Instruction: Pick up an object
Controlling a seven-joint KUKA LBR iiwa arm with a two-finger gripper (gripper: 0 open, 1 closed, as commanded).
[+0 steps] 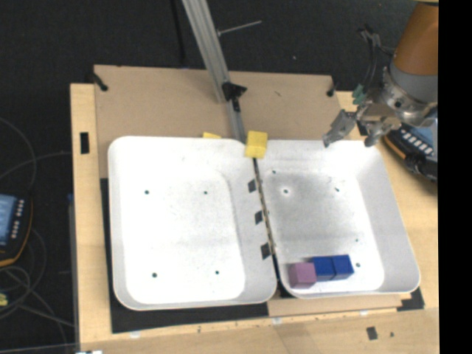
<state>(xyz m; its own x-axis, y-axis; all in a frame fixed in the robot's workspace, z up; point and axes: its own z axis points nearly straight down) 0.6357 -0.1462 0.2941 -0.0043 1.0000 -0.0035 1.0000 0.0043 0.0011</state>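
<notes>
So the gripper (pixel 352 130) is seen parked over the right bin (pixel 369 198) rim's far corner, fingers spread apart, nothing held. The blue block (pixel 330 266) and purple block (pixel 302 274) are found touching at roughly 6 o'clock from it, well apart.

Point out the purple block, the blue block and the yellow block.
purple block (pixel 301 273): camera view, its top face.
blue block (pixel 331 265): camera view, middle of its top face.
yellow block (pixel 256 144): camera view, centre of the block, at the bins' far edge.
</notes>
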